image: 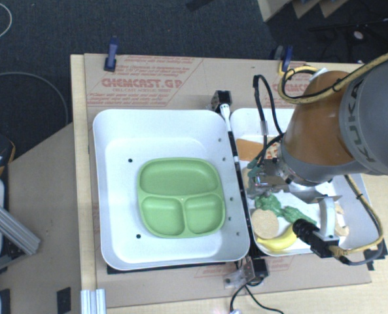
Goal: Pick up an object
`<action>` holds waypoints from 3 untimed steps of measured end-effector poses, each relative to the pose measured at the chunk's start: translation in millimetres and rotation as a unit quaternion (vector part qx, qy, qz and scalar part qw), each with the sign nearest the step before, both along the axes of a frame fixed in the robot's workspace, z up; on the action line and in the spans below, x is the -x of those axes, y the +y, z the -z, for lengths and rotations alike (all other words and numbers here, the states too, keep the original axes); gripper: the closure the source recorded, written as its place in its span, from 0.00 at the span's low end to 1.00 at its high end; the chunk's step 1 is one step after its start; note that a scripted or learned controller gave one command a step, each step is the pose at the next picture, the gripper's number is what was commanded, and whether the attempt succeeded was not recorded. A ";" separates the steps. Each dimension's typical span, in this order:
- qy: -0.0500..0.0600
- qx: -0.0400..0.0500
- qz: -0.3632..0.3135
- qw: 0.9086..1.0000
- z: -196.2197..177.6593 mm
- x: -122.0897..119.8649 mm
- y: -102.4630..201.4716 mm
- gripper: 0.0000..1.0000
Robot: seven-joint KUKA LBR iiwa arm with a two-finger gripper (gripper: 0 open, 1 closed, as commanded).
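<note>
Green toy (pixel 280 208) and banana (pixel 277 242) sit crammed in the right bin's (pixel 243 118) front-left corner under the gripper (pixel 264 178), whose claw state I can't tell, so it could easily snag the bin wall or grab nothing.

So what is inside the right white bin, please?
In the right bin I see a yellow banana, a round tan piece, a green item and something brown. The arm covers the rest of the bin.
</note>
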State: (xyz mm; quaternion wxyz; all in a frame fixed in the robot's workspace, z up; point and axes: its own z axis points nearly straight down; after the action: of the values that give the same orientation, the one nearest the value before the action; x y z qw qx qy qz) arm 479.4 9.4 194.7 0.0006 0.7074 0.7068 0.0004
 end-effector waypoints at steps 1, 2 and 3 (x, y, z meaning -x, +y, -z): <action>-0.001 0.000 0.000 1.000 -9.9 -0.5 -0.1 1.00; -0.002 -0.001 -0.002 1.000 -60.0 -0.5 30.4 1.00; -0.008 -0.001 -0.001 1.000 -187.4 -1.4 19.0 1.00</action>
State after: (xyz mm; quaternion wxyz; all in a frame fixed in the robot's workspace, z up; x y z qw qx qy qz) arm 480.8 28.3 382.1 0.0053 0.7065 0.7077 0.0064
